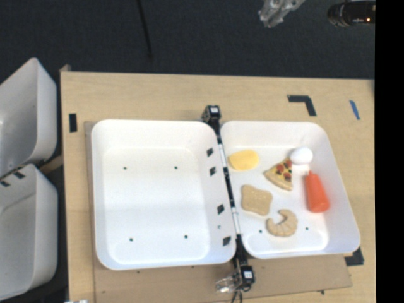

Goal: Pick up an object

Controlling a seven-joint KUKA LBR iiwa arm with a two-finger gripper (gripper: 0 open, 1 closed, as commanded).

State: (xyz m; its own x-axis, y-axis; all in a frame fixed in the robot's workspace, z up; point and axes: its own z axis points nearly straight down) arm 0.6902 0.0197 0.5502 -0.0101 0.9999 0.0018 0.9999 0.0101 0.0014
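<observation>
The right bin (328, 235) holds several toy foods: a yellow oval piece (243, 160), a pizza slice (281, 174), a tan bread slice (256, 200), a curled tan croissant piece (282, 224) and a red bottle with a white cap (314, 185). My gripper (281, 4) hangs high at the top of the camera view, over the dark floor beyond the bench, far from the bins. Nothing shows between its fingers.
The left bin (151, 194) lies beside the right one, joined by a black-clipped divider (222, 182). White containers (22, 182) stand at the left edge. Black and blue tape marks (303, 103) sit on the wooden bench behind the right bin.
</observation>
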